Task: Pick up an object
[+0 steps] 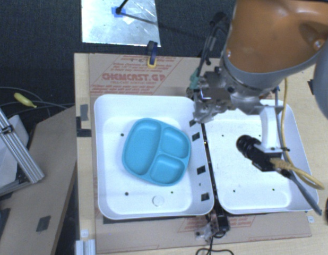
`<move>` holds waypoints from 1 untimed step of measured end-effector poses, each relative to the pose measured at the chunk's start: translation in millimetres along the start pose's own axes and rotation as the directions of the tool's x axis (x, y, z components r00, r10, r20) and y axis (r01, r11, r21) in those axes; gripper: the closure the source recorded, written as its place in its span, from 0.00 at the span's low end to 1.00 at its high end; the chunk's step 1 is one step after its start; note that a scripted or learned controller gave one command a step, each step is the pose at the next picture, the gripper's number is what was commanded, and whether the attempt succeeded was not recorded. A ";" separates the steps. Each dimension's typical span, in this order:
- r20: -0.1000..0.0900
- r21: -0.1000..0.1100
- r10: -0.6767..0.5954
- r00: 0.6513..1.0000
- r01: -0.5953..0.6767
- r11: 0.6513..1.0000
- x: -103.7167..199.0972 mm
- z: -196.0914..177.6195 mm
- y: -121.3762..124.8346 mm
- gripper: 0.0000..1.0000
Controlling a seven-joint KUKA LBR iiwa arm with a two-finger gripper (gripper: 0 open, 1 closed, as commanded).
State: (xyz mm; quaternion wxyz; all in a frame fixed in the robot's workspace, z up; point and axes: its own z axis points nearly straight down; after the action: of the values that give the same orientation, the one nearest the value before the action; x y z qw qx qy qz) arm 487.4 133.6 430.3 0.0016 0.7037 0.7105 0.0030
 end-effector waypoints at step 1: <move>0.001 0.004 0.005 1.000 -0.005 1.000 14.4 -5.2 -0.5 1.00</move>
State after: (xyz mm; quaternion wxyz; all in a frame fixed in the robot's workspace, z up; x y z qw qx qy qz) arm 486.7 148.1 435.5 0.0006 0.7055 0.7087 0.0014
